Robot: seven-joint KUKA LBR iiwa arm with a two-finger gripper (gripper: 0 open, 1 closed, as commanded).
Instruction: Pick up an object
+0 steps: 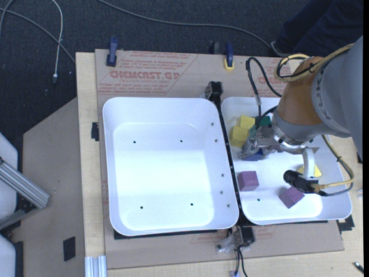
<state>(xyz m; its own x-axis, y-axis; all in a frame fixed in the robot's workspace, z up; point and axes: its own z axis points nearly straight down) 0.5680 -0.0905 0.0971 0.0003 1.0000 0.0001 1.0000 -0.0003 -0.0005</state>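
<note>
My pincer (pixel 253 146) is down in the right bin (pixel 300 212) beside the yellow blocks (pixel 241 130), I cannot tell how it is set, so I should go slow and close on just one block.

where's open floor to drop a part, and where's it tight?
The left bin offers bare floor wall to wall. In the right bin, a bare strip runs along the near rim, below the two purple blocks. It is crowded at the far-left corner, where the gripper sits by the yellow blocks.
</note>
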